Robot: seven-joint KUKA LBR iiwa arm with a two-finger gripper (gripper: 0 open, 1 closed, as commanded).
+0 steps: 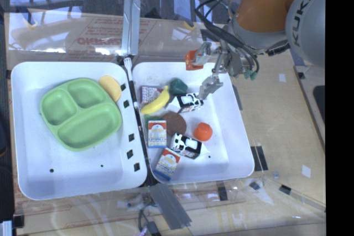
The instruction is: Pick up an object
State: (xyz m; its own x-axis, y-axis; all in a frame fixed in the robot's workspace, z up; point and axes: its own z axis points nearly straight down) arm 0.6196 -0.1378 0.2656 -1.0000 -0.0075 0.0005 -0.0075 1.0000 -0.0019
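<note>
Your gripper point(210, 85) hangs over the far part of the right bin point(235, 135), slanting down from the grey arm point(276, 3) that reaches in from the right. You cannot tell from this angle how the gripper is set, and nothing is seen gripped in it. Its tip sits just above and to the right of a small black-and-white cow-print carton point(189, 101), very close to it; whether they touch is unclear. Just left of that carton you have a dark green object point(178, 85) and a yellow banana point(156, 102), with a small printed packet point(148, 93) by the banana's far end. Nearer lie a brown round piece point(176, 122), an orange ball point(203, 131), a second cow-print carton point(186, 145), and two small orange-and-white cartons point(157, 133) point(167, 163) along the bin's left wall. In the left bin point(27, 174) a green divided plate point(80, 113) lies flat, with a yellow lemon-like piece point(110, 87) at its far right edge.
</note>
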